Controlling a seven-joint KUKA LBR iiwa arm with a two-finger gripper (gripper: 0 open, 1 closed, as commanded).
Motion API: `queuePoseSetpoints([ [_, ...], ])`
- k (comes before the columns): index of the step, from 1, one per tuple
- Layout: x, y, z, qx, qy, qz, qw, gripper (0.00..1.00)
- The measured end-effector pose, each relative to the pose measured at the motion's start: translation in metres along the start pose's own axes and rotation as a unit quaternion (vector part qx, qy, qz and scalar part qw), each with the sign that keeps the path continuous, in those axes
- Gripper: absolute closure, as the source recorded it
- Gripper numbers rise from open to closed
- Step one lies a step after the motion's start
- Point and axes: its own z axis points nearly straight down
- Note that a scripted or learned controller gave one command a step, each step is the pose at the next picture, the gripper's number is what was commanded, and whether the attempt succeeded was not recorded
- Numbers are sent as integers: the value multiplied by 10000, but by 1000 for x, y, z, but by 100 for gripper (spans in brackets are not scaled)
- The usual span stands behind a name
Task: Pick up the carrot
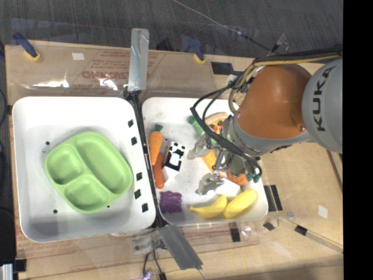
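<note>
The carrot (156,154) is orange with a small green top. It lies lengthwise along the left wall of the right bin (185,106), top end pointing to the back. My gripper (206,167) hangs over the middle of that bin, to the right of the carrot and apart from it. Its two metal fingers (209,184) stand open, with bare bin floor between them. The orange wrist band and the grey arm cover the bin's right part.
A black-and-white cube (174,155) sits between carrot and gripper. Purple grapes (171,200), a banana (210,207) and a yellow lemon-like fruit (241,203) line the front wall. An orange item (238,176) lies partly under the wrist. The left bin (35,115) holds a green divided plate (88,171).
</note>
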Motion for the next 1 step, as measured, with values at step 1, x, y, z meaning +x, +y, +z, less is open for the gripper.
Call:
queuePoseSetpoints([
  [1, -43, -49, 63, -3, 8, 512, 9987, 0],
])
